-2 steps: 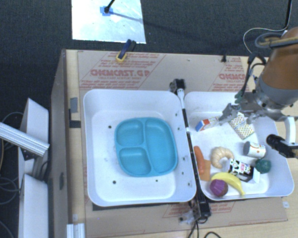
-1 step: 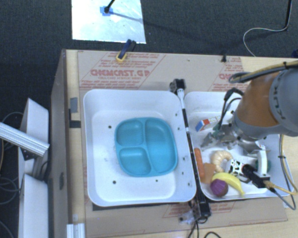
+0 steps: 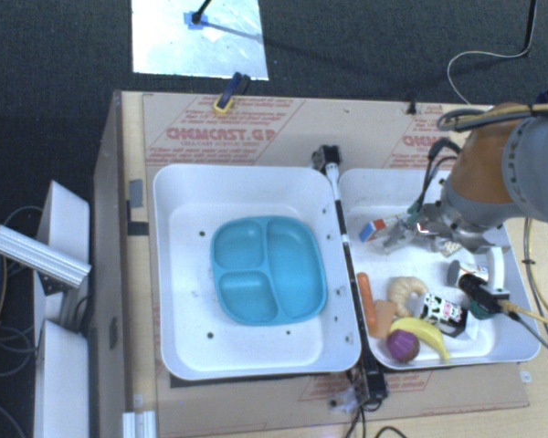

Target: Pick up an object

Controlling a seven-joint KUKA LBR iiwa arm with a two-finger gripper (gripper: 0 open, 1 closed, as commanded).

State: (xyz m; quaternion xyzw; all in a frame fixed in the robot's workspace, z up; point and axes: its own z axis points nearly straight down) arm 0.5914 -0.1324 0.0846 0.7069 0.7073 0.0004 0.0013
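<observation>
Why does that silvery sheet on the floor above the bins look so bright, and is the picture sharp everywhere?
In the camera view, the shiny sheet throws back overhead light as washed-out glare; the white bins' rims also look slightly blown out. The blue tray is fairly crisp, while the small items by the hand look soft and hard to make out.

Two white bins (image 3: 178, 245), one blue tray (image 3: 268, 269), one banana (image 3: 422, 332), one carrot (image 3: 366, 299).

cardboard sheet (image 3: 221, 128) | red print "CHEMCAST G.P." | repeated, partly hidden, at right
</observation>
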